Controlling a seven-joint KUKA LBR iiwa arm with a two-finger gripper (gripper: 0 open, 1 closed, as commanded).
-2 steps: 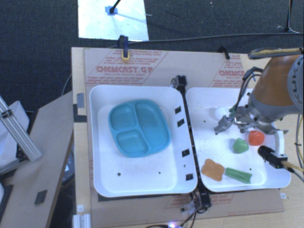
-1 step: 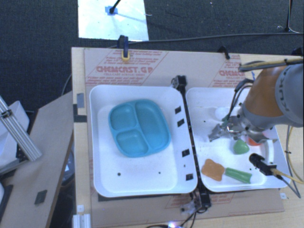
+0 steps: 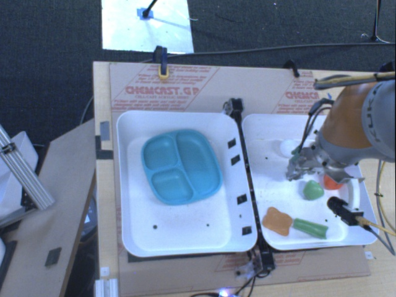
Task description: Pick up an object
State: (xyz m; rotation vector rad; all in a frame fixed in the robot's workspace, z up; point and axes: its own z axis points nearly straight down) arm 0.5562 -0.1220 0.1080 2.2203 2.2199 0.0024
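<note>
Hovering low in the right bin (image 3: 272, 166), my gripper (image 3: 298, 169) sits just beside the green ball (image 3: 313, 191); whether it's wide or closed I can't tell. I judge this the approach: next, centre over the ball.

- bins (image 3: 133, 184): white
- divided plate (image 3: 181, 166): light blue
- round lump (image 3: 313, 191), long piece (image 3: 310, 228): green
- toast-shaped piece (image 3: 277, 221): orange
- arm (image 3: 356, 122): grey, orange band
- bench board (image 3: 185, 85): tan, red lettering
</note>
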